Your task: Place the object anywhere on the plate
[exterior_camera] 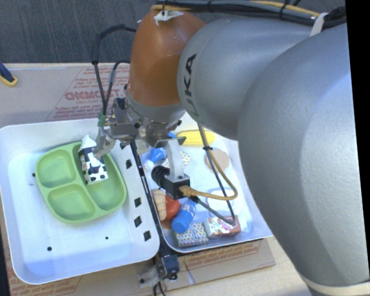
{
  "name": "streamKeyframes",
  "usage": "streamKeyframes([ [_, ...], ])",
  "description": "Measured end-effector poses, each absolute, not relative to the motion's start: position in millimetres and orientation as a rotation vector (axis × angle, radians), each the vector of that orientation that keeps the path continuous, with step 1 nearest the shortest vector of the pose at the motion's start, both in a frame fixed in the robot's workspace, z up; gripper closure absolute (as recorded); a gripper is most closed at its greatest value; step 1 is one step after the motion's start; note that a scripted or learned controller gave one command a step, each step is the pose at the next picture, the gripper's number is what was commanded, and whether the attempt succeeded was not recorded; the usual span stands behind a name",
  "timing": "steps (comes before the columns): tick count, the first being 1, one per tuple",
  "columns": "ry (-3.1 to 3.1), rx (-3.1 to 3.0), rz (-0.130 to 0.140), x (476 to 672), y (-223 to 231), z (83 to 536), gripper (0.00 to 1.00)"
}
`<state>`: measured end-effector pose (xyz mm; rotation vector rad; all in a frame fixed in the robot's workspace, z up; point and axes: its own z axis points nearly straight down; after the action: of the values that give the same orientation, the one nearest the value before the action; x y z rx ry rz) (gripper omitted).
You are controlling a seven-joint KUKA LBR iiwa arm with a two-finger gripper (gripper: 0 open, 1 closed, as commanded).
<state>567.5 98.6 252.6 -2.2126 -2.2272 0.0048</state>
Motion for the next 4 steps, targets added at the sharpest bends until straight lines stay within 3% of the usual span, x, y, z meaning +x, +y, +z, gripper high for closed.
streamKeyframes([
  [4,-2.227,-2.213,0.005,567.5,98.6,252.7,0.0],
])
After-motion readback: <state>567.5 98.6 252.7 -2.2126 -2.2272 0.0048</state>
